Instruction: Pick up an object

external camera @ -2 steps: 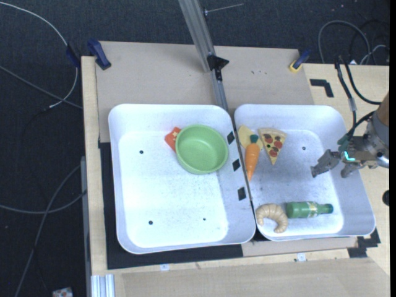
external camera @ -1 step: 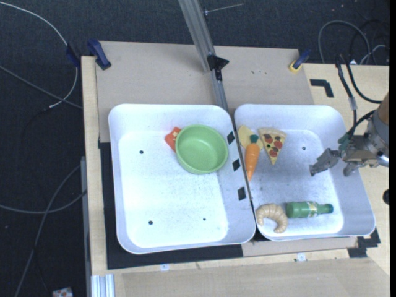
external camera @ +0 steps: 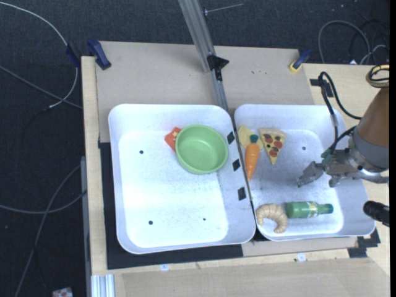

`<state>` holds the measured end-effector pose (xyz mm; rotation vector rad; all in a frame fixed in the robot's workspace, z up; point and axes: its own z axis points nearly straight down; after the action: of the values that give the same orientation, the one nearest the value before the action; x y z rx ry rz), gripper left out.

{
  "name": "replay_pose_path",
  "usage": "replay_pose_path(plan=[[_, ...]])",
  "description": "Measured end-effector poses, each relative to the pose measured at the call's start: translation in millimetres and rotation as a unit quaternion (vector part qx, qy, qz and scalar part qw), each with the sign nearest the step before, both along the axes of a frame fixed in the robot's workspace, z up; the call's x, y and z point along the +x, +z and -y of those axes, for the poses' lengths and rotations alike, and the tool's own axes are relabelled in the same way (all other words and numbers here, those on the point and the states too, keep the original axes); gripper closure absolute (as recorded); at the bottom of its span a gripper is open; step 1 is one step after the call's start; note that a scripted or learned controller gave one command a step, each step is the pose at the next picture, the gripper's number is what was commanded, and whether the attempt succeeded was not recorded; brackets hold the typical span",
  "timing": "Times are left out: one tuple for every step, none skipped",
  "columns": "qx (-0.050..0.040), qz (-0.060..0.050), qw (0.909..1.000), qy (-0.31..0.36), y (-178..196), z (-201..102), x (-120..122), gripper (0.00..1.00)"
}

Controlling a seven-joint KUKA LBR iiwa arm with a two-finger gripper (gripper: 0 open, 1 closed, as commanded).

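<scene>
The right bin (external camera: 309,113) holds an orange carrot (external camera: 252,158) with a yellow piece (external camera: 245,134) behind it and a pizza slice (external camera: 272,145) beside it. A croissant (external camera: 273,217) and a green bottle (external camera: 307,210) lie along that bin's front wall. My gripper (external camera: 322,178) hangs over the bin's right part, just behind the bottle and to the right of the pizza slice. It is open, its two dark fingers (external camera: 307,178) spread, with nothing between them.
The left bin (external camera: 130,184) holds a green bowl (external camera: 200,148) with a red-orange piece (external camera: 171,138) tucked at its left rim. A metal pole (external camera: 199,26) slants down to the gap between the bins. Cables (external camera: 331,101) run along the right bin's far right side.
</scene>
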<state>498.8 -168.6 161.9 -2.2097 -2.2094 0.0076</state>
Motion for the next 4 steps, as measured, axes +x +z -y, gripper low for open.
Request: replay_pose_path(plan=[[0.0003, 0.0, 1.0, 0.0, -62, -3, 6, 0.0], [0.0009, 0.001, 1.0, 0.0, -67, -4, 5, 0.0], [0.0011, 0.003, 1.0, 0.0, -55, -4, 6, 1.0], [-0.0044, 0.012, 0.9999, 0.001, 10, -10, 9, 1.0]])
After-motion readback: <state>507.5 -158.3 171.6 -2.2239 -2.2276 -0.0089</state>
